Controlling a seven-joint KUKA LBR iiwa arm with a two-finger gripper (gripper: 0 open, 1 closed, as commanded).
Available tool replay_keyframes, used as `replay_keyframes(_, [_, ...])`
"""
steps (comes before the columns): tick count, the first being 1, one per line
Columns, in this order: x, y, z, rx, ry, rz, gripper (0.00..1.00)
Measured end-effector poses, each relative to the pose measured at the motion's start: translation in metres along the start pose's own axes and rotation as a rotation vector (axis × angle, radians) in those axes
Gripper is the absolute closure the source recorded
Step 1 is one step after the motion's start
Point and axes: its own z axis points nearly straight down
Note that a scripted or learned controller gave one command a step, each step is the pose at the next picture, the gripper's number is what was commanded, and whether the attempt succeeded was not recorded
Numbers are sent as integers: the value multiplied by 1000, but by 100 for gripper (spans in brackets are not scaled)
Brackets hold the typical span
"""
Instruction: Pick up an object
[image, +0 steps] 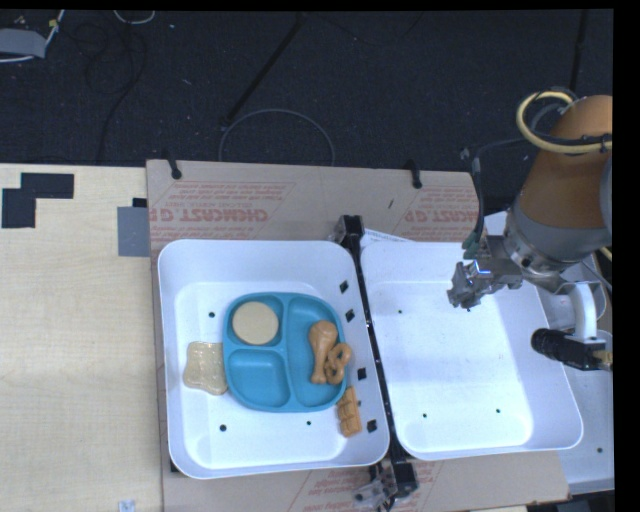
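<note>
Well inside right bin (560, 440): hand (466, 290).

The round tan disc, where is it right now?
In the left bin, the round tan disc sits in the blue tray's upper-left compartment.

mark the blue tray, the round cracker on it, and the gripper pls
blue tray (262, 382): camera view, bare floor of its lower-left compartment.
round cracker (254, 322): camera view, middle of its top face.
gripper (465, 293): camera view, at its fingertips, over the right bin (470, 400).
</note>
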Motion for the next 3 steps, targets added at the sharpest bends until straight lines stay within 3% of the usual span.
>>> replay_keyframes(3, [168,31,9,-2,-1,1,100])
